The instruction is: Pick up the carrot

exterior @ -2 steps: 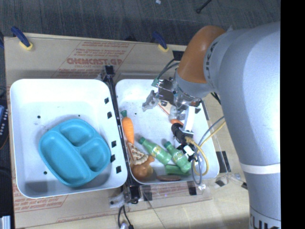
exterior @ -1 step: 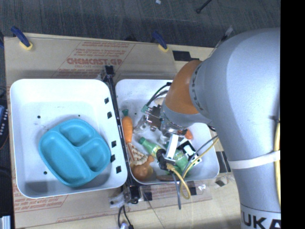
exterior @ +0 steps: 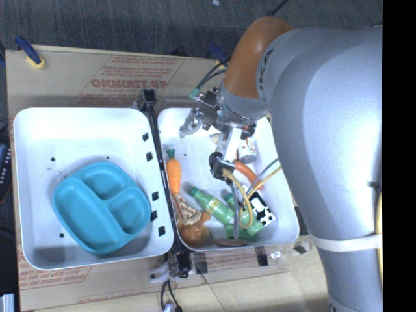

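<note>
claw sits over far end of right bin, low under the wrist; open or shut: can't tell from this angle. nothing seen clamped in it.

carrot lies just below-left of claw, apart from it, flat on bin floor right beside the left wall. long axis runs far-to-near along that wall; green top points to far end, toward claw, and narrow tip points to near end.

counts, right bin: 1 carrot, 1 green bottle lying on its side, 1 tan waffle-like piece at carrot's tip, 1 brown round item, 1 black-and-white patterned item, 1 orange-red piece partly behind cables.

left bin: 1 blue divided plate, 3 sections.
</note>
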You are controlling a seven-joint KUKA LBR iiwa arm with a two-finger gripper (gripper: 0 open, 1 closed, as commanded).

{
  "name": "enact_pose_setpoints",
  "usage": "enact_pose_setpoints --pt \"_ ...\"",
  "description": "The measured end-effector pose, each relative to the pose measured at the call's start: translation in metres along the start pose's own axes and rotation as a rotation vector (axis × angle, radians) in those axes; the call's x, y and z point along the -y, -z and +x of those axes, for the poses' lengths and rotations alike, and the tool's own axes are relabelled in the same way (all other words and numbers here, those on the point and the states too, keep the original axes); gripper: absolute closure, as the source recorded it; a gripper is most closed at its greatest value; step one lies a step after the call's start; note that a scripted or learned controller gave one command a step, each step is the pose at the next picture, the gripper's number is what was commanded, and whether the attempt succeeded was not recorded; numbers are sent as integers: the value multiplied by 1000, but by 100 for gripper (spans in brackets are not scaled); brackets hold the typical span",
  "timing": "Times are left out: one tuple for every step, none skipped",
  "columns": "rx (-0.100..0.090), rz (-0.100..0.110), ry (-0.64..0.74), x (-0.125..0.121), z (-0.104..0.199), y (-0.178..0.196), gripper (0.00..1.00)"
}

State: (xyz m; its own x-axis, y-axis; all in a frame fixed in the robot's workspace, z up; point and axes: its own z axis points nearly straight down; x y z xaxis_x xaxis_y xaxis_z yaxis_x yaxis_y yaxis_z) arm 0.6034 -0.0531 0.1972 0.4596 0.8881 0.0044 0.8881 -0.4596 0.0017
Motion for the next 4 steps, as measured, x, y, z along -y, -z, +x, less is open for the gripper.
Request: enact_pose_setpoints --pt "6 12 142 60 -29 -6 0" --pt "10 13 -47 -20 -35 -109 0" --pt "6 15 -38 -21 -33 -96 100" --pt "7 16 -36 -21 -32 -97 0"
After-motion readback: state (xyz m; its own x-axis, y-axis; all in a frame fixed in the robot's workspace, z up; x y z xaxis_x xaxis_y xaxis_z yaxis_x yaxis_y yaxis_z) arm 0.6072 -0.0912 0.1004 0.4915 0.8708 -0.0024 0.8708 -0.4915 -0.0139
